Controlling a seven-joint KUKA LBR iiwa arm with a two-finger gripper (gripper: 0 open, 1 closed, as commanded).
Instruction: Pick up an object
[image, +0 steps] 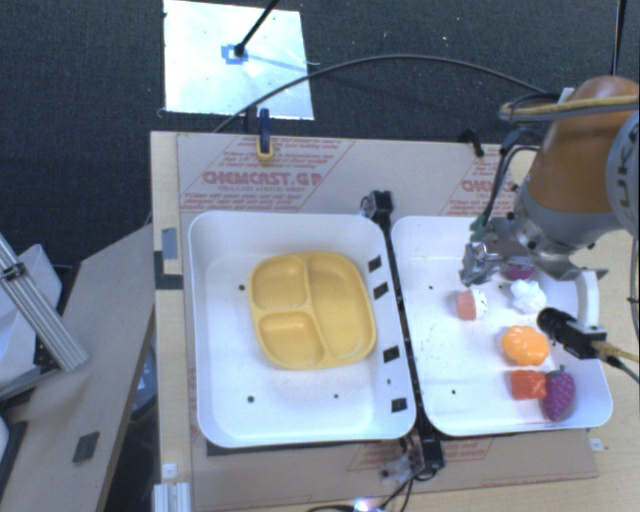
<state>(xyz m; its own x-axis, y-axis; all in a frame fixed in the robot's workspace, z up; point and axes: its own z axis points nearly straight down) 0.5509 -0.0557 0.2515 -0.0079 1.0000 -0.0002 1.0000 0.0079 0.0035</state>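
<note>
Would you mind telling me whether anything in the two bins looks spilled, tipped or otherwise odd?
Nothing stands out. The yellow tray lies flat in the left bin; small toy foods sit loose in the right bin, beside the gripper.

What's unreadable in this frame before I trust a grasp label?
- Gripper: small and blurred in the camera view; finger state unclear, contact with pink block cannot be judged.
- Purplish object: mostly hidden by the wrist.
- White object: too blurred to identify.
- Arm: cut off by the right edge.
</note>
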